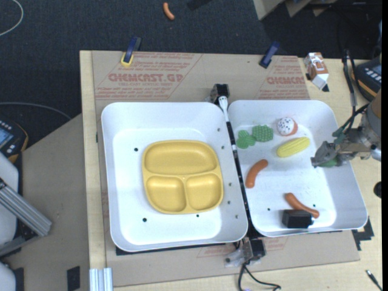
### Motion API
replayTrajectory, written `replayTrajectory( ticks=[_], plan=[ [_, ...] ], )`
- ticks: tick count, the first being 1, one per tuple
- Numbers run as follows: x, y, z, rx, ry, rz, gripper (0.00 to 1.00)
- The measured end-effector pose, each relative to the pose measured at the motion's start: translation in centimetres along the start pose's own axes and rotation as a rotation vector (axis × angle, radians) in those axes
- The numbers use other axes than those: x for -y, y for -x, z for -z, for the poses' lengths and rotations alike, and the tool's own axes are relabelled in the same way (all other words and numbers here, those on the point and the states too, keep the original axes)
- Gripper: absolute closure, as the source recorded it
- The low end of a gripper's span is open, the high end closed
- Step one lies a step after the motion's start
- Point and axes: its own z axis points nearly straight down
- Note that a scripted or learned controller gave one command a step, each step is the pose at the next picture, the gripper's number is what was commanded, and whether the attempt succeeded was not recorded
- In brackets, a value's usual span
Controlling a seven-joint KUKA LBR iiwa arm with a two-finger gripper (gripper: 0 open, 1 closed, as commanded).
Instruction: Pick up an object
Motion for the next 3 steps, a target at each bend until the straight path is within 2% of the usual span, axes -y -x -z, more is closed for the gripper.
replayTrajectory(
  ticks=[2,3],
  plan=[
    [-2.8,-10.5,-1.8,-0.005,-0.007,0.005,1.0],
    [-4.2,-16.0,-2.0,-0.004,-0.002,0.006,1.0]
  ],
)
